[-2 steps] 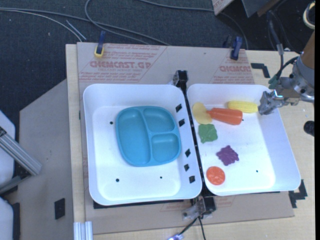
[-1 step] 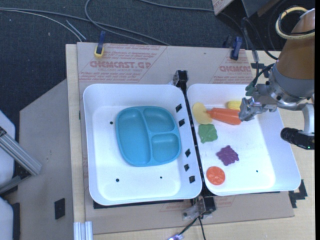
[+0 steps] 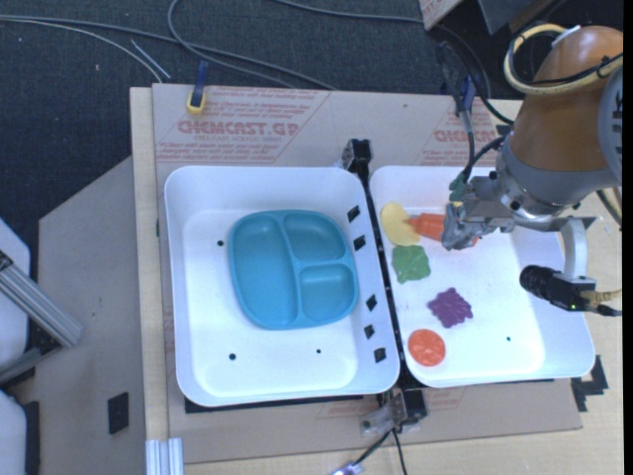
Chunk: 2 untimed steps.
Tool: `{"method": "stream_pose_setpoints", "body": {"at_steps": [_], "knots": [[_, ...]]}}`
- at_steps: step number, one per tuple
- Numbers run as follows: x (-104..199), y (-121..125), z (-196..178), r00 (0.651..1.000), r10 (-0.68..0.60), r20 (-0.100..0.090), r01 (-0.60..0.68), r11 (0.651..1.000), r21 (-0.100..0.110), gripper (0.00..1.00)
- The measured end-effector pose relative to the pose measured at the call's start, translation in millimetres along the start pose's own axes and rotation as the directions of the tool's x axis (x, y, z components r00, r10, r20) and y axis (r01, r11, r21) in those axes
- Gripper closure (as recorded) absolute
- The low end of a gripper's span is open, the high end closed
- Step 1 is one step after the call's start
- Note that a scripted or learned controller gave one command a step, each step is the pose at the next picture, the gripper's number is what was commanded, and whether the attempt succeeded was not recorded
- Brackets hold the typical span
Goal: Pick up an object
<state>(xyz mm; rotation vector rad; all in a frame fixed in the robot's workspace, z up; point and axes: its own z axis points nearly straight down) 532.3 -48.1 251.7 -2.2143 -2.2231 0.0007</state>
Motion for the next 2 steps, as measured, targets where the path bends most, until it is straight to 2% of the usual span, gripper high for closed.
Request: {"method": "stream_pose_setpoints", "body": {"at_steps": [2], "knots": [[105,2,11,1.000,-0.003,-0.001,0.003,1.000,0.001,1.00]]}}
